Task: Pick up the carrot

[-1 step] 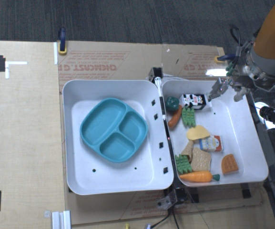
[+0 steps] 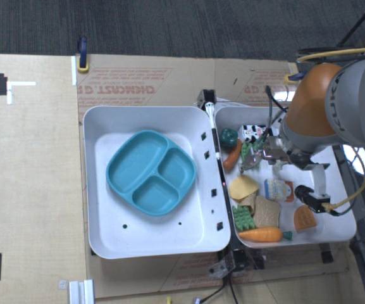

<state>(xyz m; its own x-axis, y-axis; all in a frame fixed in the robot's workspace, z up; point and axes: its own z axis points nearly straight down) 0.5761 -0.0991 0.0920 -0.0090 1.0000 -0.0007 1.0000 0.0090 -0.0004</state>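
The bench (image 2: pixel 30 189) was a pale wood-toned top, with dark grey carpet (image 2: pixel 169 11) running along its far edge. A sheet of printed cardboard (image 2: pixel 144 81) lay beneath the two bins, and a blue and yellow clamp (image 2: pixel 82 54) sat at its far left corner. The left bin (image 2: pixel 100 233) held a blue divided plate (image 2: pixel 151 171) with three compartments, set near the bin's middle. The right bin (image 2: pixel 340 230) was crowded with toy food: the carrot (image 2: pixel 261 234) lay on its side along the near wall, its green tip pointing right, just beside a green ridged piece (image 2: pixel 242 218) and a slice of brown bread (image 2: pixel 267 211). A yellow cheese wedge (image 2: pixel 243 187) lay farther back, a small bottle (image 2: pixel 277 189) to its right, and an orange wedge (image 2: pixel 305 218) near the right wall. The arm (image 2: pixel 334 106) reached in from the right, its orange band above the wrist, angled down over the far half of the right bin. The gripper (image 2: pixel 253 159) hung low near the bin's left wall, well apart from the carrot; whether it was parted or clenched could not be told.
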